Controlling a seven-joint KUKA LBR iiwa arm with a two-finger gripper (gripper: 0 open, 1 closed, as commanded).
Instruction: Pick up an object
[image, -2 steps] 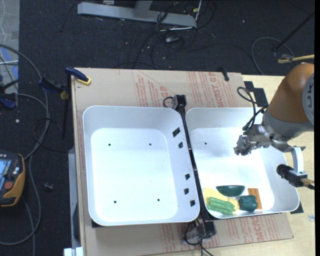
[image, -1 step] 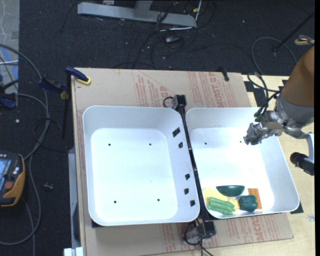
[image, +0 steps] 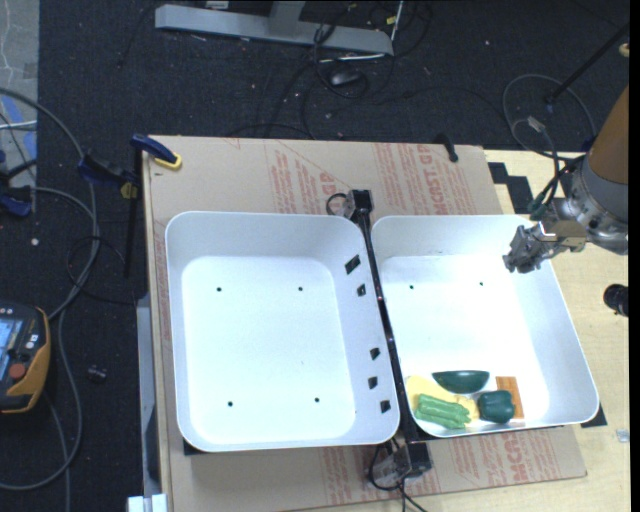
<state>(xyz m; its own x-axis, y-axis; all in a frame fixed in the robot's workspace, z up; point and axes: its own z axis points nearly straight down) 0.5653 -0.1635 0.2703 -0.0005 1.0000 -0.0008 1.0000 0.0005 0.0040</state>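
Left bin (image: 190, 330) on the worktop (image: 250, 175): bare white floor, four small dark marks, nothing lying in it, so no reason to reach there. Black divider strip (image: 375, 310) between the two bins, rims touching along it, presumably clamping them side by side so neither shifts under contact. Right bin (image: 450, 290): all objects bunched in the near corner, against the front wall. Yellow piece (image: 424, 385) beneath or behind a ribbed green object (image: 441, 410); dark green bowl-shaped item (image: 461, 379) just above; teal-green lump (image: 496, 405) beside it, partly over an orange card (image: 510, 384). Items touching or nearly so; clustering probably from the bin floor's curve toward the wall. Claw (image: 524, 250) poised over the far right edge of the right bin, well apart from the cluster, nothing between the fingers; open or closed cannot be told at this angle. Judged stage: pick not yet started; approach to the near corner needed, with crowding and wall proximity likely to hinder a clean grasp.
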